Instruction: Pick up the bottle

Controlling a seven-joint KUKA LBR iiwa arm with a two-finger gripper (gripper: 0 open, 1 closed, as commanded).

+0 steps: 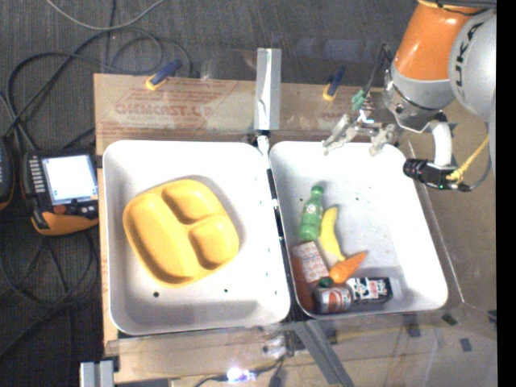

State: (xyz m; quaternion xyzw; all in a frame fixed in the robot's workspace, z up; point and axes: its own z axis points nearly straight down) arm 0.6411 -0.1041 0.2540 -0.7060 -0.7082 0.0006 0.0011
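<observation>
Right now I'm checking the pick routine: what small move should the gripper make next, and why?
Probably travel toward the near-left and lower over the green plastic bottle. The open two-finger gripper hovers at the right white bin's far rim, holding nothing, while the bottle lies beside a yellow banana.

I see the cardboard-topped bench (193, 107) carrying two white bins side by side: the left bin (121, 216) and right bin (419, 240).

The light is even and rather bright, coming from above. The white bins (193, 156) look a little overexposed. Shadows are soft. The picture is slightly grainy, the floor (64, 55) darker.
</observation>
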